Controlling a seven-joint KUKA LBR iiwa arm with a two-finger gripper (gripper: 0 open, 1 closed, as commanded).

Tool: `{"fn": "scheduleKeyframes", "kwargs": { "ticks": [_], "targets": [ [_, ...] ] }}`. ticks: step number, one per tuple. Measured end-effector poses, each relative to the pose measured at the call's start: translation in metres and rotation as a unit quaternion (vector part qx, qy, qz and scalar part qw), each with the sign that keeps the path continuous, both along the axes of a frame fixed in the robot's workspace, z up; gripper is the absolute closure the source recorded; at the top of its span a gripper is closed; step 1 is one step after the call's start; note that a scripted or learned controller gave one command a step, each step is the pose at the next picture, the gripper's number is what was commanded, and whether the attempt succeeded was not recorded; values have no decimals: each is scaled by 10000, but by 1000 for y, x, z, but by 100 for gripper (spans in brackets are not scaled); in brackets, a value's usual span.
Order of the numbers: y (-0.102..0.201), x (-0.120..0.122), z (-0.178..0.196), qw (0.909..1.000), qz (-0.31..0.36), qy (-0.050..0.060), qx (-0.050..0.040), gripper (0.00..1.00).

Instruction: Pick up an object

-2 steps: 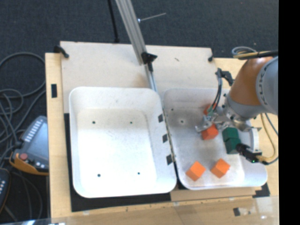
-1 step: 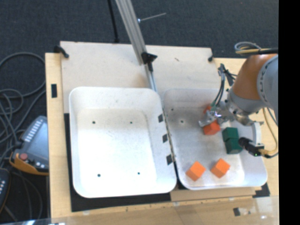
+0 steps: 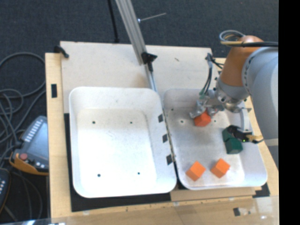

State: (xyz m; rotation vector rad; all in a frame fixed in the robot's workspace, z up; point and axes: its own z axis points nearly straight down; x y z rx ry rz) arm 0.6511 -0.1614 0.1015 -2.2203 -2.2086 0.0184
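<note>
Arm (image 3: pixel 243 74): reaches in from the right, over the right bin (image 3: pixel 183 172).
End effector (image 3: pixel 202 112): clamped on the red-orange block (image 3: pixel 202 120), in the bin's upper middle.
Blocks: two orange cubes (image 3: pixel 196 170) (image 3: pixel 220 168) side by side near the front rim (apart from each other).
Green block (image 3: pixel 233 143): right of centre, above the cubes.
Left bin (image 3: pixel 75 125): beside the right one on the counter (image 3: pixel 103 60).

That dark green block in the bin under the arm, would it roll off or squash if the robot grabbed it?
The green block looks chunky with flat sides, so it would probably slide rather than roll if nudged. It seems rigid, not floppy, and likely light for its size, much like the orange cubes nearby. Its uneven outline might make a grip slip.
</note>
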Motion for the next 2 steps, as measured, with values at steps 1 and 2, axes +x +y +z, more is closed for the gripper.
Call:
{"fn": "scheduleKeyframes", "kwargs": {
  "ticks": [1,2],
  "targets": [
    [78,26,82,9999,67,-123,4,100],
    [142,26,97,9999,67,-92,16,100]
  ]
}}
